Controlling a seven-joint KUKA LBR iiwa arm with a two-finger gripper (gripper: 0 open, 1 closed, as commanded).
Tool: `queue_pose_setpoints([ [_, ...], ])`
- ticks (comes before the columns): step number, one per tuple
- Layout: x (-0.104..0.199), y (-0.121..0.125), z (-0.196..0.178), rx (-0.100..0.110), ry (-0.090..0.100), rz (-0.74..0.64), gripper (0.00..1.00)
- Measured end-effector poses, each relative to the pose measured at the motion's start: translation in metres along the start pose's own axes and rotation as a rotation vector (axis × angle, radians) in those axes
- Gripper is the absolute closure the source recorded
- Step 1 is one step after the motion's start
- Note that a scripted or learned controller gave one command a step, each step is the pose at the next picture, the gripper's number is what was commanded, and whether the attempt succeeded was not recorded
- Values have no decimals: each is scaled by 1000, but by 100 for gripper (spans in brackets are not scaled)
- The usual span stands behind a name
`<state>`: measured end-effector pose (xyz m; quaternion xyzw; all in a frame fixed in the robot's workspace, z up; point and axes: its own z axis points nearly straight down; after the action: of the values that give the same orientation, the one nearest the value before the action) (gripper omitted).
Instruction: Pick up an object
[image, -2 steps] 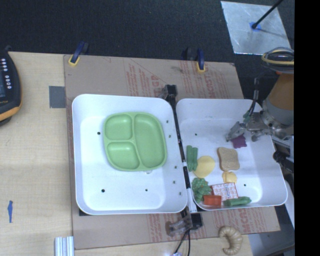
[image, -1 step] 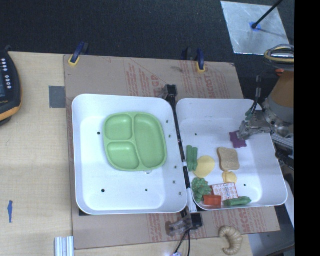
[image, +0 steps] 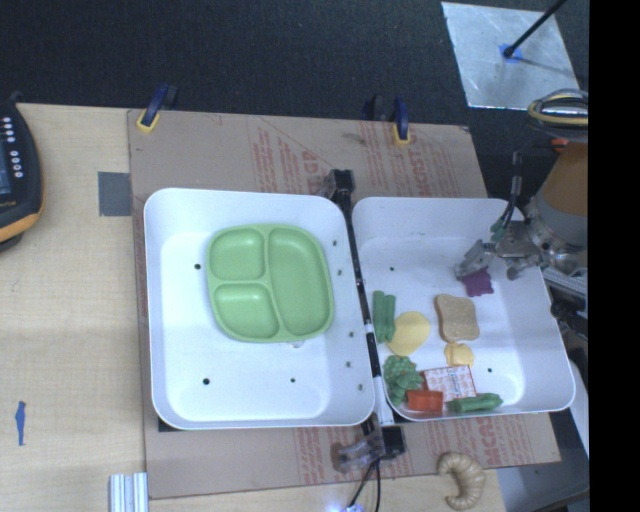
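White bins sit side by side on brown cardboard: left bin (image: 170, 300) holds a green divided plate (image: 270, 282), right bin (image: 545, 365) holds the loose items. Gripper (image: 490, 258) is down in the right bin's upper right part, right by a small purple piece (image: 480, 284); jaw state cannot be made out and nothing is clearly held. Bread slice (image: 457, 317) lies mid-bin, small yellow chunk (image: 459, 353) just below it, round yellow piece (image: 410, 331) to its left. Green pod (image: 383, 306) is near the left wall. Along the bottom wall: leafy green piece (image: 402, 375), red piece (image: 424, 402), red-and-white packet (image: 451, 381), green bean (image: 474, 404). Croissant (image: 464, 478) lies outside on the cardboard.
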<state>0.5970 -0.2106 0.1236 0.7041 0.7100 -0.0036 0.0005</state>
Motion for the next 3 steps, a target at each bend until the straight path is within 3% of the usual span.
queue_pose_setpoints([
  [1,-1,3,33,1,5,3,0],
  [2,-1,4,20,-1,5,4,100],
  [3,-1,4,20,0,5,3,0],
])
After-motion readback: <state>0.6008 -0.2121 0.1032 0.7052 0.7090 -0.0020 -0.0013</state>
